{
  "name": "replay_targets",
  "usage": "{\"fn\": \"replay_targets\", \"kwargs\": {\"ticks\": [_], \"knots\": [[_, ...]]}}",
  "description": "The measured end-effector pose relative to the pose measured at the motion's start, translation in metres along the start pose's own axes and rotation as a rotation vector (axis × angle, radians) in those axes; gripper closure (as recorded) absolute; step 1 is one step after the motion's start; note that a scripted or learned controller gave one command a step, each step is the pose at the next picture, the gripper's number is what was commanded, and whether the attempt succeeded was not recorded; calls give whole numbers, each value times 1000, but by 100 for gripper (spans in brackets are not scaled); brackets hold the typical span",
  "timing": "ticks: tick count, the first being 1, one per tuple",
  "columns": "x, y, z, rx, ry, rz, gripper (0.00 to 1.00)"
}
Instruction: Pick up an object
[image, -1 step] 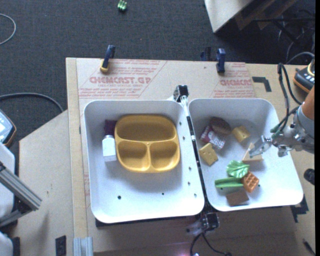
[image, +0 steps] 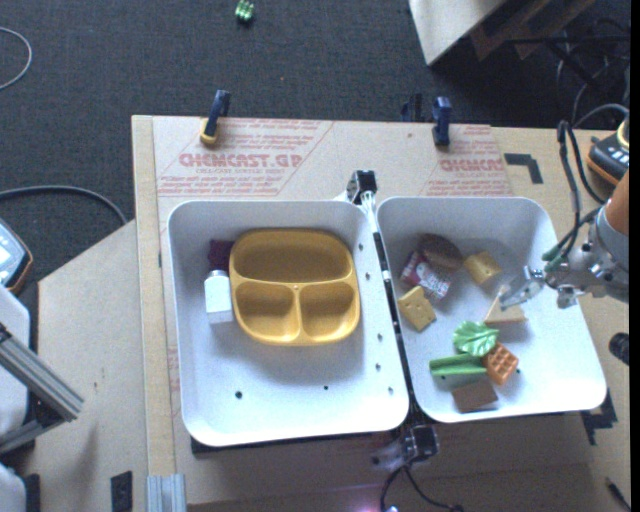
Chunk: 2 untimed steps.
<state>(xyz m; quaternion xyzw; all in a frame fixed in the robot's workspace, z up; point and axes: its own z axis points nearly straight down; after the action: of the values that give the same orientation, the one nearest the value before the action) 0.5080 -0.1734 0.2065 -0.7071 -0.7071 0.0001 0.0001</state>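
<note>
Partly cut off at the right edge, the end effector (image: 527, 287) hovers over the right bin (image: 570, 375); finger state unclear.

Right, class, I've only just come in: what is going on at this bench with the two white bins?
A grey robot arm reaches in from the right, and its tool is over the right bin, just above a pale flat piece. Nothing is visibly held. That bin holds small toy foods: cheese wedges, a green leafy piece, a waffle. The left bin holds a yellow divided tray with a small white bottle beside it.
</note>
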Motion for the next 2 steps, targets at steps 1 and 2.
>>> {"fn": "replay_targets", "kwargs": {"ticks": [1, 2], "knots": [[-2, 4, 44, 6, 3, 1, 0], [6, 9, 104, 6, 3, -1, 0]]}}
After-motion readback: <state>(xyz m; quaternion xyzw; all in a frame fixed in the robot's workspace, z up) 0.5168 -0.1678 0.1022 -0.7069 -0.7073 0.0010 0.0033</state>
